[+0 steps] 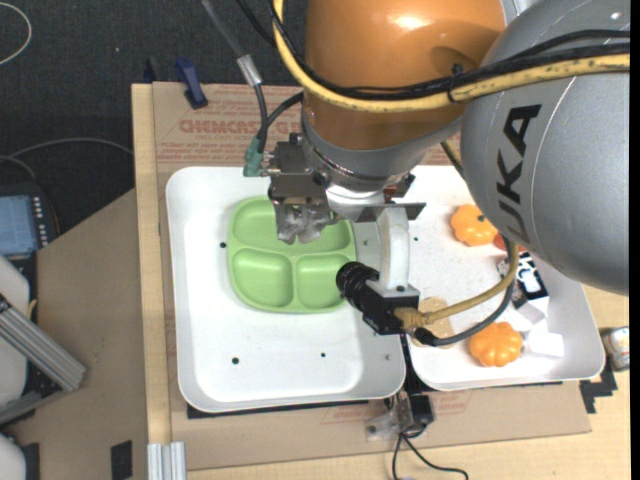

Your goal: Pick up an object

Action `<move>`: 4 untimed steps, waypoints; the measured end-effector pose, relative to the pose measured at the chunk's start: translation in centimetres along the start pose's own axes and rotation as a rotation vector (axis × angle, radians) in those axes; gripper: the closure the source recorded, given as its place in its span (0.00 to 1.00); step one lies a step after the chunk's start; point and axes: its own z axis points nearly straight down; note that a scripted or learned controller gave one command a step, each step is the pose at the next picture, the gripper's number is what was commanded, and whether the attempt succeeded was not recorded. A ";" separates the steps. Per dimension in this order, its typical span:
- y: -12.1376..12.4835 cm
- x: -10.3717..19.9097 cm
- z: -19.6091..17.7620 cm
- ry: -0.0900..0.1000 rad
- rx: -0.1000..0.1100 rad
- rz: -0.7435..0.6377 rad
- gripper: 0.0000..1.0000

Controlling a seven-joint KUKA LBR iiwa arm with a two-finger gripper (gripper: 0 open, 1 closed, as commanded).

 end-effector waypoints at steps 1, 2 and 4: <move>3.3 0.2 -15.4 0.015 -0.034 -0.002 1.00; -0.2 0.2 -12.4 0.006 -0.011 -0.003 1.00; 0.2 -7.7 0.4 0.005 -0.010 0.006 1.00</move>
